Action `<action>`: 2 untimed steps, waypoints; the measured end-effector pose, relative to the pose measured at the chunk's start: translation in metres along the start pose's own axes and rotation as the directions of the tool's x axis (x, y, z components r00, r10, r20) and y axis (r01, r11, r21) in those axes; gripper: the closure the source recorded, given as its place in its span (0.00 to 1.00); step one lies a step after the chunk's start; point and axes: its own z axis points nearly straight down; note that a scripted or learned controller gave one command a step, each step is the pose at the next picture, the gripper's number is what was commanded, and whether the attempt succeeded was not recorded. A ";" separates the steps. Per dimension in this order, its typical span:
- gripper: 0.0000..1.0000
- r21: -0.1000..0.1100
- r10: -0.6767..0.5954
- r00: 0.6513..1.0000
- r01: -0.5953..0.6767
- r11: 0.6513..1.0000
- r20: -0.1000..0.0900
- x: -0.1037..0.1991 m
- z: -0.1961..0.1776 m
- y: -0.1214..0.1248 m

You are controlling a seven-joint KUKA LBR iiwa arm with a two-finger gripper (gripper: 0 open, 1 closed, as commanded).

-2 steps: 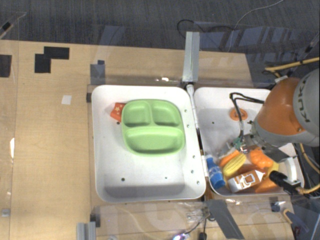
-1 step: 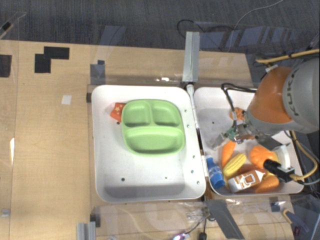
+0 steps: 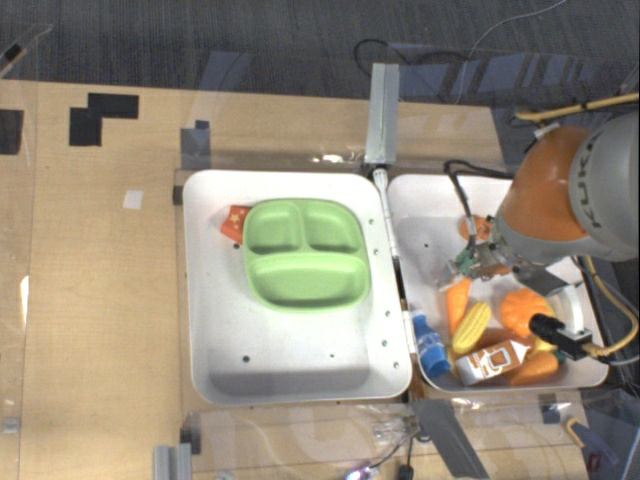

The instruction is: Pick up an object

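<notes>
From above, my claw (image 3: pixel 478 260) hangs low in the right bin (image 3: pixel 420 218); whether it is released or clenched I cannot tell. Just below it lies the carrot (image 3: pixel 456 303), the corn cob (image 3: pixel 472 326) beside that. The carrot looks light, stiff and smooth; I would take it across its thick middle.

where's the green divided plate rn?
The green divided plate lies in the left bin, toward its upper middle, with a small red item at its upper-left edge. The arm is over the right bin.
</notes>
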 end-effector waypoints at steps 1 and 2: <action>1.00 0.016 0.090 0.996 -0.090 0.996 -0.003 -0.020 -0.028 0.012; 1.00 0.015 0.150 0.989 -0.150 0.989 -0.002 0.008 -0.083 0.088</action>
